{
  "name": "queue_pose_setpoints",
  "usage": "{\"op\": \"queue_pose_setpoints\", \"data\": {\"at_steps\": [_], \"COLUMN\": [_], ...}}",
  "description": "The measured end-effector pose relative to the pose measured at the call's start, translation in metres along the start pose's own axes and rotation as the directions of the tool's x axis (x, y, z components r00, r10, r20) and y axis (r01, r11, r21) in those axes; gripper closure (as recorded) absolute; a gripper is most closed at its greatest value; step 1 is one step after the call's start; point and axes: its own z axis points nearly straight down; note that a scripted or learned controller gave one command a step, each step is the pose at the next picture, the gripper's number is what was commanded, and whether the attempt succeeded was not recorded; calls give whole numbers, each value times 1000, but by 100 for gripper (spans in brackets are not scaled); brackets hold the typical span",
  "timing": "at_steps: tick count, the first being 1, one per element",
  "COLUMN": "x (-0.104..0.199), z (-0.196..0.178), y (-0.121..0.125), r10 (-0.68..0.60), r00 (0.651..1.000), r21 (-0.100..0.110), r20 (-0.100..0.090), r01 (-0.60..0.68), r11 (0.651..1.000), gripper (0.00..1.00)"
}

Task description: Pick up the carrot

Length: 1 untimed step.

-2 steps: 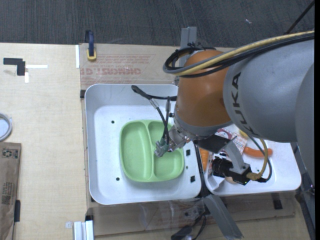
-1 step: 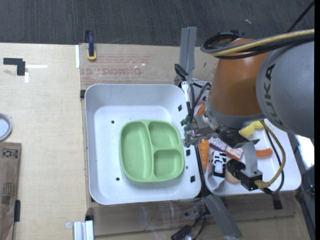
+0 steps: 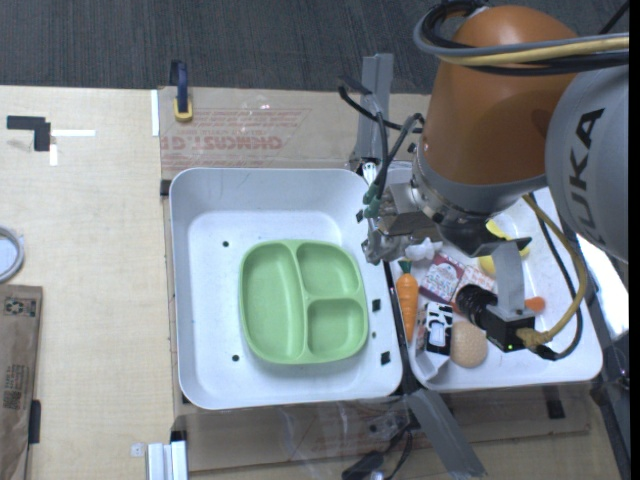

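The carrot (image 3: 407, 301) is orange with a small green top. It lies lengthwise along the left wall of the right bin (image 3: 570, 368), with its top pointing to the far side. My gripper (image 3: 385, 236) hangs just beyond the carrot's top end, over the divide between the two bins. The grey arm and its large orange band (image 3: 500, 98) cover the far half of the right bin.
A green divided plate (image 3: 303, 301) lies in the left bin (image 3: 200, 268). Beside the carrot in the right bin are a patterned packet (image 3: 447, 276), a black-and-white pack (image 3: 437, 328), a tan round item (image 3: 467, 345) and yellow pieces (image 3: 490, 264). Cables loop around the wrist.
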Motion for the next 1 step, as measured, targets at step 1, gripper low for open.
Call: {"op": "queue_pose_setpoints", "data": {"at_steps": [1], "x": [-78], "z": [83], "y": [-10], "r10": [-133], "r00": [991], "r21": [0], "r20": [-2], "r01": [133], "r11": [991], "gripper": [100]}}
